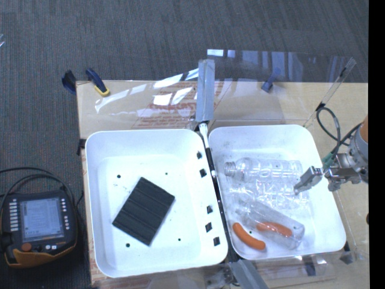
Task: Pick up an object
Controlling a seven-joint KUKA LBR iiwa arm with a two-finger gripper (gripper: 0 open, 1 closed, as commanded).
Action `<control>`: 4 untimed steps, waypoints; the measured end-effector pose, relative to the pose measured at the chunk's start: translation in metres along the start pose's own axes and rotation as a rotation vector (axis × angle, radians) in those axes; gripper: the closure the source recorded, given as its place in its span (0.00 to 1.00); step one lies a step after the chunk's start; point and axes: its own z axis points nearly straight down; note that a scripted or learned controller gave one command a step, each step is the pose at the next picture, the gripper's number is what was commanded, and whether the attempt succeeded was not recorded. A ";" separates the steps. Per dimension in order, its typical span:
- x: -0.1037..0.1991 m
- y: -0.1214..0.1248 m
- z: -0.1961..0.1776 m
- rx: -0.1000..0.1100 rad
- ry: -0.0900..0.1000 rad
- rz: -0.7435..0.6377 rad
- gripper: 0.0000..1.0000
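A black ribbed rectangular pad (144, 211) lies flat in the left bin (99, 161), turned at a diagonal. In the right bin (328, 221), a clear plastic bottle (264, 168) lies on its side near the middle. A second clear bottle (267, 217) lies below it, and an orange piece (274, 227) appears through its wall. An orange sausage-shaped object (248, 236) rests by the front edge. My gripper (307, 180) reaches in from the right and hangs over the right end of the upper bottle. Nothing is seen held in it.
A teach pendant (39, 221) sits on the floor at the left. Clear plastic shields (283, 71) stand behind and beside the right bin. A blue and yellow clamp (96, 82) sits at the bench's back left corner. A black cable (329, 128) loops near the arm.
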 end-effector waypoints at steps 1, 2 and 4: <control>0.050 0.016 0.139 -0.020 0.000 -0.068 0.00; 0.017 0.084 0.143 0.000 0.001 -0.027 0.00; 0.039 0.049 0.177 -0.003 0.000 -0.231 0.00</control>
